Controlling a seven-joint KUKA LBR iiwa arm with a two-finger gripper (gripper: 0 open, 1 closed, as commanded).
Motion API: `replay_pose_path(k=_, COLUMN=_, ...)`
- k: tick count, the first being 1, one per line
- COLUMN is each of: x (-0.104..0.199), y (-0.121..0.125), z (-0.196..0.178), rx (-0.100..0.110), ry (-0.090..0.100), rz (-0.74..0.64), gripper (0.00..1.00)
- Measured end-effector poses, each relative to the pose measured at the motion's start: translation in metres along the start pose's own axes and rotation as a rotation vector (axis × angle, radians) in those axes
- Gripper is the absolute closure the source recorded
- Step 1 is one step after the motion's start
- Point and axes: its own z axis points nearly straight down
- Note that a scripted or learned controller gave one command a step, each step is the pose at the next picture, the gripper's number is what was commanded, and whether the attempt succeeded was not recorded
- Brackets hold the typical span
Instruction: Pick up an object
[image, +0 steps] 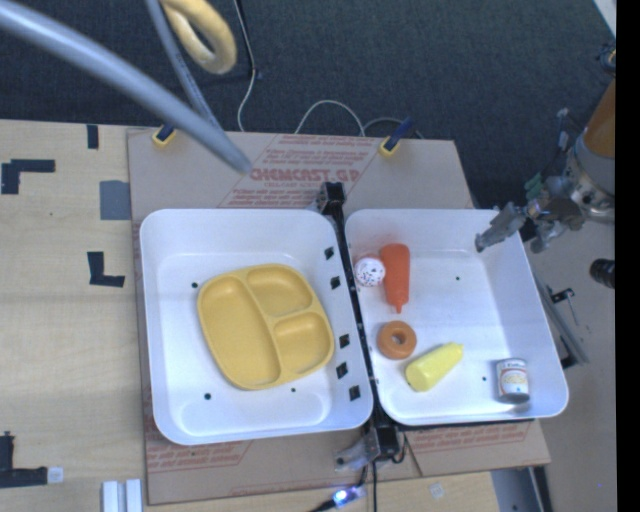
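We see a light wood bench (60, 330) w/ black tape marks (100, 270) on its left side. A brown cardboard sheet (300, 170) w/ red print lies on top — yellow clamp (163, 135) and blue clamp (396, 133) at its far corners. Beyond the bench, dark blue carpet floor (450, 60). A white cable (320, 110) loops over the far edge. Light is even — soft shadows.

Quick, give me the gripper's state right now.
Gripper: cannot be told; it sits over the right bin's far right rim, with no object visibly held.
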Motion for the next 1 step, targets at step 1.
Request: replay_pose_path(k=1, x=0.0008, y=0.0023, z=-0.0077, rx=-0.012, ry=-0.003, rz=-0.004, gripper=0.00)
